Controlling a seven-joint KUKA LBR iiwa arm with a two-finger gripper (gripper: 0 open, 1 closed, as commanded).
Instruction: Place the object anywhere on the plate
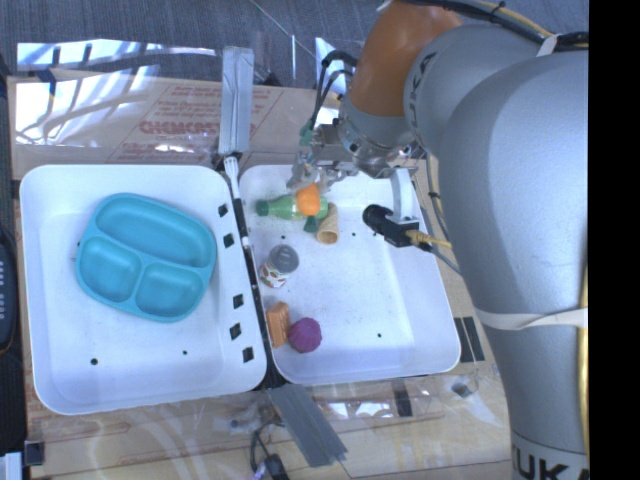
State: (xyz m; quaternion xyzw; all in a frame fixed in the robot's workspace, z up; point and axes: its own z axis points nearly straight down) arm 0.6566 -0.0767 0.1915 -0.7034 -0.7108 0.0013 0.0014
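object: small orange ball (309, 200) beside a green bottle (277, 206), right bin (420, 318), directly under the jaws | jaws (312, 173): low over the ball, grip state cannot tell | plate (146, 257): blue, three compartments, left bin (50, 348), well left of jaws | writing: "CHEMICAL" partly readable on cardboard (170, 126) behind bins; "UKA" on arm base (545, 458)

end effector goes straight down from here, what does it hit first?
Probably the orange toy beside the green bottle in the right bin; the end effector sits right above them. Depth is unclear from this slanted view.
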